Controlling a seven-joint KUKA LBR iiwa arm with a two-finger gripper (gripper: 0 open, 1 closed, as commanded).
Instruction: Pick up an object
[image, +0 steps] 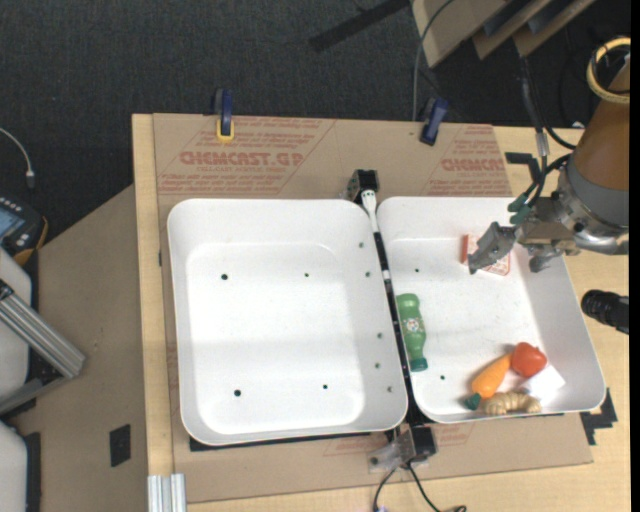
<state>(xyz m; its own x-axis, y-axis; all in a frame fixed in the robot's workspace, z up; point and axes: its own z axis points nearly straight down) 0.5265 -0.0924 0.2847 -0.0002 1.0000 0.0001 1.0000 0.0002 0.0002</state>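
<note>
Over the right bin (560, 300) your claw (512, 250) hangs with its fingers spread and nothing between them, just above a small red-and-white item (497, 263) near the bin's far wall. The green bottle (409, 331) lies against the divider, while the carrot (491, 377), tomato (528, 359) and ginger root (506, 404) crowd the near corner. Watch that flat item: lying low, it may slip under closing fingers, and you come up empty.
</note>
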